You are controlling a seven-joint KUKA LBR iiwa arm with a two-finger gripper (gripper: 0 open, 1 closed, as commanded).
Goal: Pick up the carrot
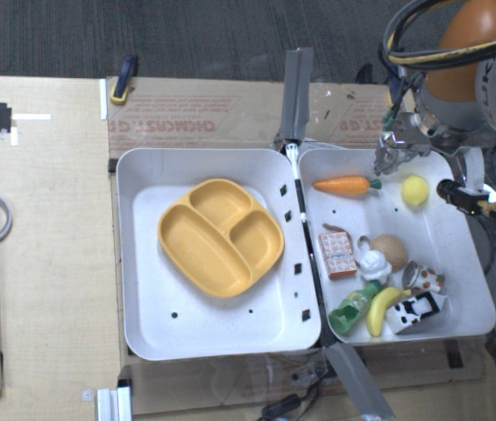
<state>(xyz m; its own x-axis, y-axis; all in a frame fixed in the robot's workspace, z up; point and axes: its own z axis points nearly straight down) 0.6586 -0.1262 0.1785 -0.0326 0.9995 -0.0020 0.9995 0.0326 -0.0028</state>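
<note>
Nearest the lens, a banana [382, 310] and a black-and-white toy [416, 310] crowd the right bin's [467, 261] front edge, well below the gripper [392, 160]. Reaching in from the right, the grey arm [471, 60] angles down over the bin's back corner. How far the gripper is open cannot be told; nothing visibly sits in it. Just left of and slightly below it lies the carrot [343, 185], on the bin floor, leafy end toward the tool.

Orange carrot [343, 185] lies flat in right bin [467, 261]
</note>
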